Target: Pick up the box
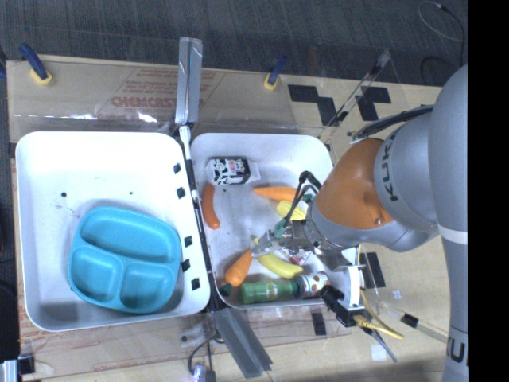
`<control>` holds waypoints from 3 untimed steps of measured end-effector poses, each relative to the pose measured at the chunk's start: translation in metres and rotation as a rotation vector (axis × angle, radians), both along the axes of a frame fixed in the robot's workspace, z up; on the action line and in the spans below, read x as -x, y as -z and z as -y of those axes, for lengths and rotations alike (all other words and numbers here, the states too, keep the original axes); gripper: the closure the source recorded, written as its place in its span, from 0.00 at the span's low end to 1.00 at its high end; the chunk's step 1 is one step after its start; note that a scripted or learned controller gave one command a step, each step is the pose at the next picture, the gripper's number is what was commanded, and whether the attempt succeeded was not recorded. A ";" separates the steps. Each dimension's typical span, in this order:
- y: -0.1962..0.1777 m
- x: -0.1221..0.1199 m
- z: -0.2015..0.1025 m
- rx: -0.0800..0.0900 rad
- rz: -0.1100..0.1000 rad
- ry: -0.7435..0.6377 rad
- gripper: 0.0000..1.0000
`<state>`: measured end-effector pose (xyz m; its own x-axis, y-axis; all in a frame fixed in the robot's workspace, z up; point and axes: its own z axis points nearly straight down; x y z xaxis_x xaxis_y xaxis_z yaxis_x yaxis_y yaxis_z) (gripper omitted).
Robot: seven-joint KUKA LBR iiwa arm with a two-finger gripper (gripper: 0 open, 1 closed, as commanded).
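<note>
The box (229, 170) is a small black-and-white patterned carton lying in the upper left part of the right bin (262, 143). My gripper (283, 243) is low in the same bin, toward its lower right, among the toy food. It is well apart from the box, below and to the right of it. The orange wrist band (354, 197) hides much of the gripper from above, and I cannot make out anything held in it.
The right bin also holds a carrot (274, 192), a yellow piece (290, 208), a reddish sausage (209, 207), a second carrot (238, 267), a banana (278, 265) and a green bottle (269, 291). The left bin (48, 165) bears a blue divided tray (123, 259).
</note>
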<state>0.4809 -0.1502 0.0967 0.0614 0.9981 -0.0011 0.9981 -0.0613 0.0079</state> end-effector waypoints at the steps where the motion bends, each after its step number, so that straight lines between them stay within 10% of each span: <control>1: -0.001 -0.023 0.054 -0.005 0.002 0.107 0.00; 2: -0.002 -0.127 0.023 0.000 0.007 0.223 0.00; 3: -0.078 -0.126 0.024 -0.004 -0.010 0.312 0.00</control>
<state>0.6070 -0.1741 0.1745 0.3649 0.9311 0.0005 0.9311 -0.3649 -0.0026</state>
